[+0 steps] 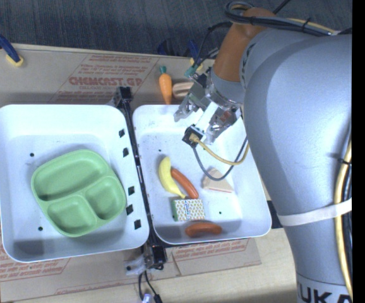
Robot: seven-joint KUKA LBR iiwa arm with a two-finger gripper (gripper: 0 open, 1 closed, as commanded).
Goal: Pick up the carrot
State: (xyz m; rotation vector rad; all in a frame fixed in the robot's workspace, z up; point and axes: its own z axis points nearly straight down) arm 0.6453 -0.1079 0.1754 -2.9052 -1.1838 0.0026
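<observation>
Carrot (165, 87) outside both bins, on the table (75, 74) just past the far rim of the right bin (252, 194), near its far-left corner. Long axis running roughly toward/away from camera, green top at far end. Gripper (198, 115) hovering over the right bin's far part, carrot up and left of it, close, across the rim. Can't tell if spread or closed; nothing seen held. Next move likely a short shift left and outward over the rim, jaws across carrot's width.
</observation>
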